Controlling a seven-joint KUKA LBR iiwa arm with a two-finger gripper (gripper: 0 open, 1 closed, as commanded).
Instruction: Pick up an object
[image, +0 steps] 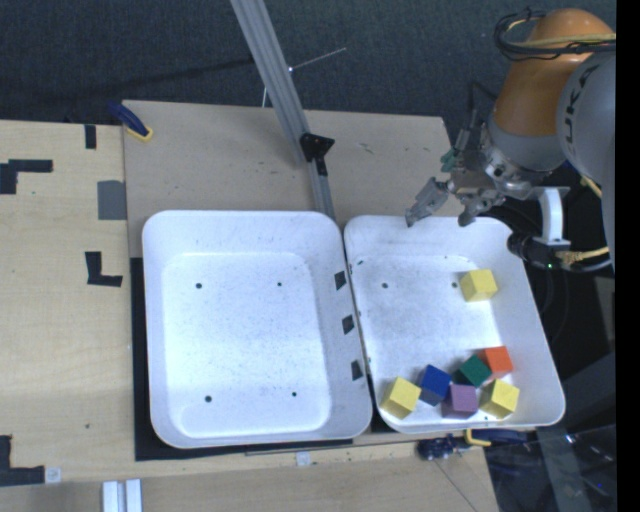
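Blocks sit untouched in the right bin (520, 300), one yellow block (478, 285) alone, others clustered at its near edge, while the tool (440, 213) hovers spread open, holding nothing, over the far rim.

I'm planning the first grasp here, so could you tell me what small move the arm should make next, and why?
Probably bring the gripper toward the lone yellow cube and lower it there. The gripper sits open above the right bin's far edge, holding nothing, and that cube stands apart from the crowded cluster of cubes at the near edge.
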